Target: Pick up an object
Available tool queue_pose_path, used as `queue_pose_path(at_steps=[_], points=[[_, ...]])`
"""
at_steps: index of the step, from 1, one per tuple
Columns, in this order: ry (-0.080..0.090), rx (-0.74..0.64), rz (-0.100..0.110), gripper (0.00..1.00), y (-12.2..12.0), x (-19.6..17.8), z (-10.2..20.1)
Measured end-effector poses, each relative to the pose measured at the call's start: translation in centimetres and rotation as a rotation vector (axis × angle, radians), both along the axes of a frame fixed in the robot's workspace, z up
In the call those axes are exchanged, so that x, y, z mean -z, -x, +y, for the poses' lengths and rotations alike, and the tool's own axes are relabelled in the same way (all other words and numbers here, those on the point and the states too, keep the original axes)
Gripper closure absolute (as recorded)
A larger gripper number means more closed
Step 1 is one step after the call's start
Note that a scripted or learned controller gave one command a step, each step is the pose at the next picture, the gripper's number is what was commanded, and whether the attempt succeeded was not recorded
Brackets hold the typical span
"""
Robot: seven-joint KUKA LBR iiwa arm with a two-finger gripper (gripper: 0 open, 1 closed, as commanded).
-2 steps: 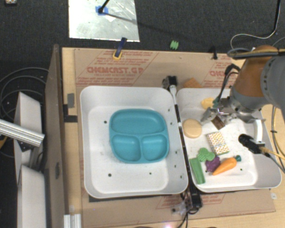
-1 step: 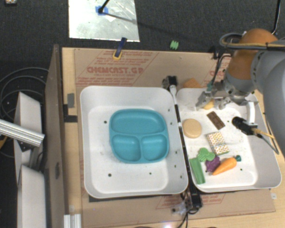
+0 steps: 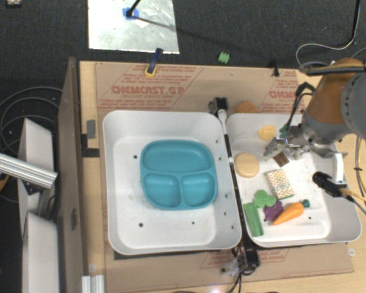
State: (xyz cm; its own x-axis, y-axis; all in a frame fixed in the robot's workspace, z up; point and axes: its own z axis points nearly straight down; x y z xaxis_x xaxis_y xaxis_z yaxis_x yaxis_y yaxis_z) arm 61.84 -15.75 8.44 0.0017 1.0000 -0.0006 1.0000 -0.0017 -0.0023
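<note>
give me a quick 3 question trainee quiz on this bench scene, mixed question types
1. True or false: the teal plastic divided tray lies in the right white bin.
2. Multiple choice: what touches the orange plastic carrot on its left?
A. purple toy grapes
B. round beige bun
C. yellow lemon-shaped toy
3. Fill in: the arm's hand hovers over the ___ bin.

Key:
1. False, it lies in the left white bin.
2. A, the purple toy grapes.
3. right
</note>
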Motion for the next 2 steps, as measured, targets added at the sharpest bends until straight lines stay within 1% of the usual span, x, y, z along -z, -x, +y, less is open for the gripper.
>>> queue_pose_path(at_steps=[1,2], points=[[0.001,-0.004,-0.010,1.00,-0.4,-1.2,0.2],[-0.002,-0.008,-0.007,1.00,5.4,-12.2,5.0]])
